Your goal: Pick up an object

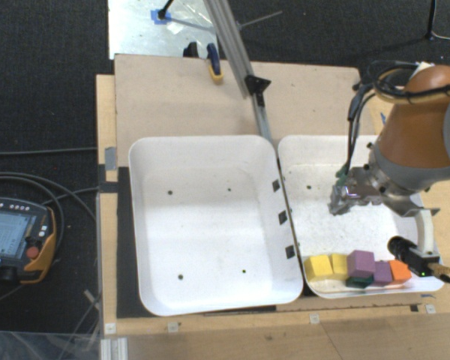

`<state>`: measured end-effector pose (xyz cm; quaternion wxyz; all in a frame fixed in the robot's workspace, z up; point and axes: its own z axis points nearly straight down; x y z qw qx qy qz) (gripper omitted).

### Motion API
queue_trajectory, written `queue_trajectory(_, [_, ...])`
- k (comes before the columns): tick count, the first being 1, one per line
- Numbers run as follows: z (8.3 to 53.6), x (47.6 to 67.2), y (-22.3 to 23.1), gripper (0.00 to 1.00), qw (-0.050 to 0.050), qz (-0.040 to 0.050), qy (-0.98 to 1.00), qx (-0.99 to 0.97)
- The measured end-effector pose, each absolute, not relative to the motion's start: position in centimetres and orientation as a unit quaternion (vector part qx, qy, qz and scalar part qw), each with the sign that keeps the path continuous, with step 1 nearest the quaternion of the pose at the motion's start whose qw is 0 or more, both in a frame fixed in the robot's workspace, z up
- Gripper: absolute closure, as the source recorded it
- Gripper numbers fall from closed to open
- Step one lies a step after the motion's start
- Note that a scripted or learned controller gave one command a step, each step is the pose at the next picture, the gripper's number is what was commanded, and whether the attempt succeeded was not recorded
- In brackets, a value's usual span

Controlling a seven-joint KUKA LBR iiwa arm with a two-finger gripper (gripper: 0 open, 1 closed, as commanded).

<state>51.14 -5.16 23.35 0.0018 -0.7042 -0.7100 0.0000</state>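
Observation:
Several small blocks lie along the front edge of the right bin (315, 163): a yellow block (319, 267), a second yellow one (339, 262), a purple block (361, 261), a dark green block (358, 281), a lighter purple block (382, 273) and an orange block (400, 271). My gripper (343, 199) hangs over the middle of the right bin, behind the blocks and apart from them. The orange band and grey wrist (420, 137) rise to its right. I see nothing between the fingers, and their spread is unclear.
The left bin (146, 156) adjoins the right bin along a shared rim with black clips (283, 217). A slanted metal pole (232, 40) crosses the board behind the bins. A teach pendant (15, 238) lies off the bench at far left.

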Motion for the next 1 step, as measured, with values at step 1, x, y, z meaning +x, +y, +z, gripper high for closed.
queue_trajectory(1, [23.47,51.28,-5.49,0.0,-0.001,-0.0007,-0.708,-0.706])
